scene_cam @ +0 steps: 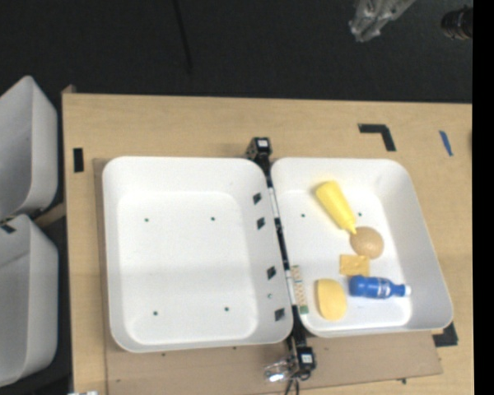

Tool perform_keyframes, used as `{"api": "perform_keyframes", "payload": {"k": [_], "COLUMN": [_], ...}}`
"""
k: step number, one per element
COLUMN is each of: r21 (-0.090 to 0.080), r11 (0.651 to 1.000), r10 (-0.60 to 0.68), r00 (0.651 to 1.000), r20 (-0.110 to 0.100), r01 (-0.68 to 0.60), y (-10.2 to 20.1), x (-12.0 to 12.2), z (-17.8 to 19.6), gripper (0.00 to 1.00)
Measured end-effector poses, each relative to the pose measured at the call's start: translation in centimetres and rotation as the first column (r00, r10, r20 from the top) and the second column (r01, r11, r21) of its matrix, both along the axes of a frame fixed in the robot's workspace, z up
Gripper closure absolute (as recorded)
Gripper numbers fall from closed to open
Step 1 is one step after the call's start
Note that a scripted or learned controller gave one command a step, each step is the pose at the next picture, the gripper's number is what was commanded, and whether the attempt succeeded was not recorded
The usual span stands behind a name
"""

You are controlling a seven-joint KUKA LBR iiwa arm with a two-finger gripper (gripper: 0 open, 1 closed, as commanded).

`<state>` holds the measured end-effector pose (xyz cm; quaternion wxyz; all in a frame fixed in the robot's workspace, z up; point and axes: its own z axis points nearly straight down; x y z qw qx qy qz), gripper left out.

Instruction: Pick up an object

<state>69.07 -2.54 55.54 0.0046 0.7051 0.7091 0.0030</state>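
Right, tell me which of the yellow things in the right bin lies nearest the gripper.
The long yellow tapered bottle-shaped piece, at the far end of the right white bin. The small yellow square and the rounded yellow block lie closer to the near rim.

Two bins [107, 220] side by side, five objects [350, 262] clustered in right bin, possibly touching.

Your bench and its surroundings
You see a tan board [189, 126] against dark floor [189, 31], white casings [12, 220] at left.
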Motion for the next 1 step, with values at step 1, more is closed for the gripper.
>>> {"api": "perform_keyframes", "payload": {"k": [1], "r21": [0.000], "r11": [1.000], "r10": [-0.009], "r00": [1.000], "r20": [-0.027], "r01": [0.009], "y": [-9.58], "x": [-0.12], "z": [-12.35], "gripper": [1.00]}}
